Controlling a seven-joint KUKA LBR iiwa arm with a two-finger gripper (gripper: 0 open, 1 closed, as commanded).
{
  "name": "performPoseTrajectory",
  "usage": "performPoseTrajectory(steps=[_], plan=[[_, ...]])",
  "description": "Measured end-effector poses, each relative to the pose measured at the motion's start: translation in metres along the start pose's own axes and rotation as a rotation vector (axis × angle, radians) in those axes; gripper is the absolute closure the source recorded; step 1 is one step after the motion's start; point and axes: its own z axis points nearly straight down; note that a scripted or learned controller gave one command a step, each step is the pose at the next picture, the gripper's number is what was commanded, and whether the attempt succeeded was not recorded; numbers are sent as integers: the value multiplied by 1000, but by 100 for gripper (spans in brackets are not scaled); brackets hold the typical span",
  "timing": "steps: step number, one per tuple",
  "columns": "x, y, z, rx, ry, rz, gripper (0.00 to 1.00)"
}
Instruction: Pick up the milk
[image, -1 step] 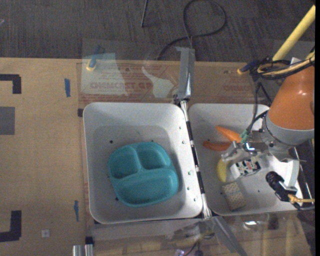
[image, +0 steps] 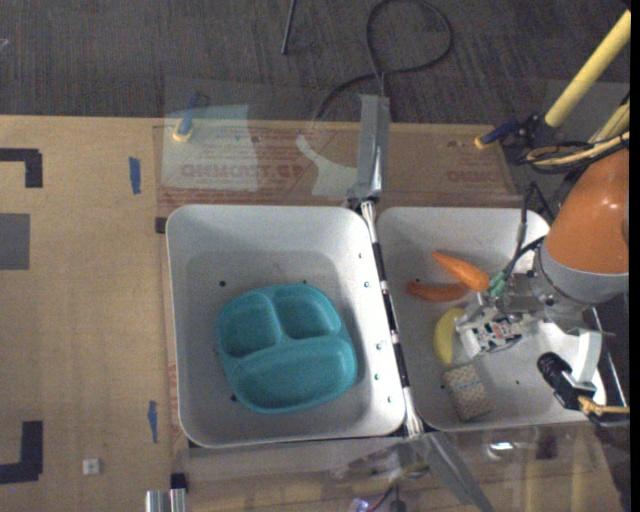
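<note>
Hovering over the right bin (image: 420, 235), my pincer (image: 515, 305) sits right at the milk (image: 490, 332) (grip state I cannot tell). With the banana (image: 445, 338) touching the carton and the carrots (image: 450, 278) near, I judge a closing grip could snag them.

We are seeing the milk (image: 490, 331), a small white carton with dark printing on its face, lying tilted in the right-hand bin (image: 420, 240), toward that bin's middle. It is sitting just beside a yellow banana (image: 446, 336) on its left, with an orange carrot (image: 460, 269) above it and a tan sponge (image: 466, 390) below it.
</note>
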Motion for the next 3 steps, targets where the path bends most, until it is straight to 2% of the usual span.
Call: performPoseTrajectory(steps=[1,2,3], plan=[[-29,16,34,-40,-10,20,0],[-44,34,44,-49,-17,-97,0],[-31,43,29,-65,1,-114,100]])
